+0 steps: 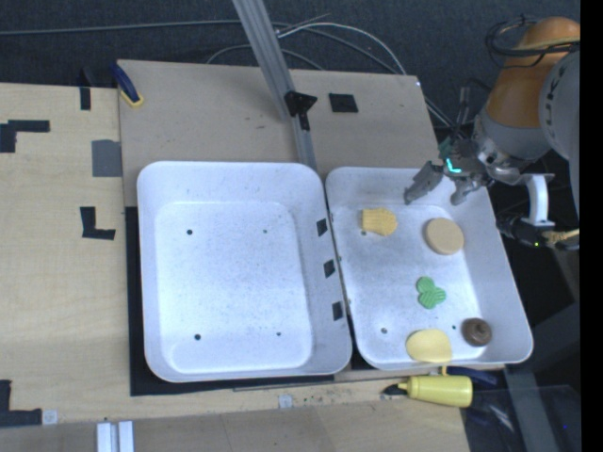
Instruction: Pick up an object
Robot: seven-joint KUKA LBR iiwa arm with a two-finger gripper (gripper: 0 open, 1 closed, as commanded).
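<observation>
Five small objects lie in the right-hand white bin (499, 252): a ridged yellow chunk (379, 221) near its far left corner, a flat round tan disc (444, 236) by the right wall, a small green leaf-like piece (431, 293) mid-floor, a rounded yellow lump (429, 345) and a small brown round piece (476, 331) at the near edge. The two-finger gripper (441, 186) hangs over the far edge, fingers spread apart, gripping nothing. Nearest is the disc: likely light, stiff, smooth; being round, it has no long axis or heading, so pinching across its rim seems best.
</observation>
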